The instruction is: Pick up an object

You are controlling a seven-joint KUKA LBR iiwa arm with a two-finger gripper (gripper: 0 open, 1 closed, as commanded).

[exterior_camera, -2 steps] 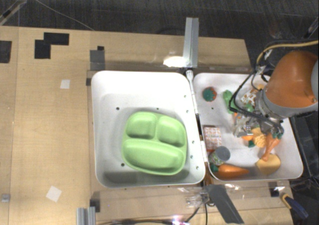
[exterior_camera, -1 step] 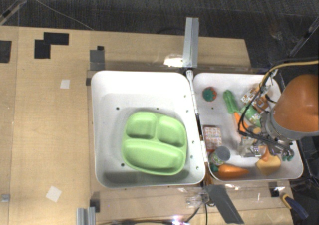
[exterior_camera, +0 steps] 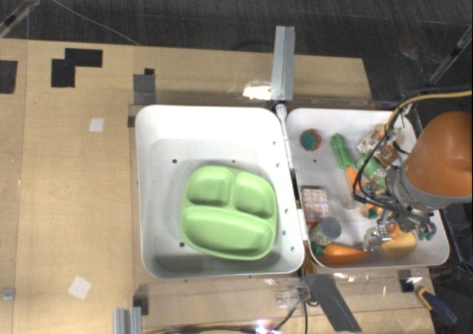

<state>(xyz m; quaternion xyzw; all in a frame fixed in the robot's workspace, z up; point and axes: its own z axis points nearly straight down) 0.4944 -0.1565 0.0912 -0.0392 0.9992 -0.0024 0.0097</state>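
arm (exterior_camera: 436,166): big rounded orange band, grey ring under it
cables (exterior_camera: 372,170): black, yellow and orange wires, all tangled together
gripper (exterior_camera: 386,235): silvery metal bits, pretty small

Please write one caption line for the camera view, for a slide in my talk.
KUKA arm's gripper low over the right bin of small toy foods, near an orange carrot; the left bin holds a green divided tray.

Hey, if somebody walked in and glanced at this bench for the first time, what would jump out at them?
Most likely the big green tray with three sections, lying alone in the left bin. Next, the arm's orange band over the right bin, where small things crowd together: an orange carrot by the near edge, a green cucumber, a small ball near the far corner.
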